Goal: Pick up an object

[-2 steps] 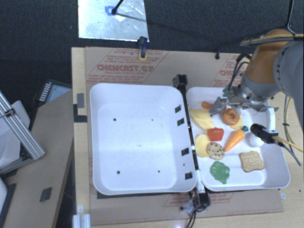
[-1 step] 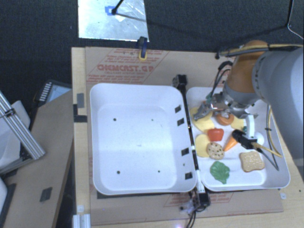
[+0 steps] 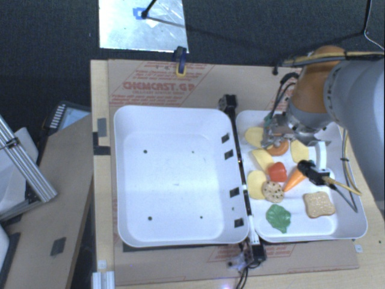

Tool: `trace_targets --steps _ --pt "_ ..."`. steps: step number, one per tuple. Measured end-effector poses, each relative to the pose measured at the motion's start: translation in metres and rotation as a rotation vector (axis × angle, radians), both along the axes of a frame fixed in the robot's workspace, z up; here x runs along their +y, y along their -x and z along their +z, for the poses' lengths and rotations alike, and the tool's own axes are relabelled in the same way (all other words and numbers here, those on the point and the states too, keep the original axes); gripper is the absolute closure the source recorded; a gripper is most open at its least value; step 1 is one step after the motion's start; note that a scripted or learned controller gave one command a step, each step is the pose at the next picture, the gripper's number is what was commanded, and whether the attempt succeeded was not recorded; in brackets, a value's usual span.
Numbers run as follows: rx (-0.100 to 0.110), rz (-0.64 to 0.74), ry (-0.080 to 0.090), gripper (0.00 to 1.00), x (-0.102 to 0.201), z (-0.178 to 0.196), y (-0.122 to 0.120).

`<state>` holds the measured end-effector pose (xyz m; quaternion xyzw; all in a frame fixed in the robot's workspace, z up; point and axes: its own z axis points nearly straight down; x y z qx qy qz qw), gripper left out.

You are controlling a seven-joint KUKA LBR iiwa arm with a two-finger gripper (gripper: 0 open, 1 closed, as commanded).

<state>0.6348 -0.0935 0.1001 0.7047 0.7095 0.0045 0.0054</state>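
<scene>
The right white bin (image 3: 349,224) holds several toy foods. Among them are a yellow piece (image 3: 253,135) at the back left, an orange round piece (image 3: 280,150), a pale yellow wedge (image 3: 262,159), a yellow piece (image 3: 299,150), a red piece (image 3: 277,171), an orange carrot (image 3: 293,180), a chip cookie (image 3: 273,191), a tan biscuit (image 3: 318,204) and a green leaf (image 3: 278,218). My gripper (image 3: 275,139) is low over the back of this bin, right above the orange round piece and beside the back yellow piece. Nothing can be seen held.
The left white bin (image 3: 129,221) lies beside the right one, with black clips (image 3: 234,191) along the shared rim. Both rest on a cardboard sheet (image 3: 159,83). The grey arm (image 3: 355,101) crosses the right bin's far right side.
</scene>
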Motion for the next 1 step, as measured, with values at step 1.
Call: trace_targets --steps 1 --pt "0.014 -0.007 -0.002 1.00 0.0046 0.0012 0.0713"
